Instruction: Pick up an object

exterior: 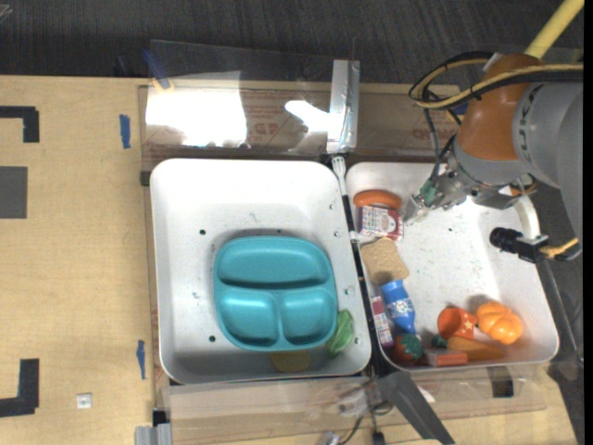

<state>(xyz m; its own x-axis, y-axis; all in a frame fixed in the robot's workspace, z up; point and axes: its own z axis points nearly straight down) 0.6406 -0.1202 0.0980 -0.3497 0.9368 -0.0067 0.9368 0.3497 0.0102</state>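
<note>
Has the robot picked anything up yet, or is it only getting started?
Nothing looks picked up yet. The gripper hangs low over the right bin, close beside the orange-lidded jar, but no item shows between its fingers. The blue bottle and orange toys lie untouched. Grasping and lifting something is still left.

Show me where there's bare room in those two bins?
Right bin: bare floor mid-right, between the gripper and orange toys; crowded along its left wall and front. Left bin: bare strip behind and left of the teal tray.
</note>
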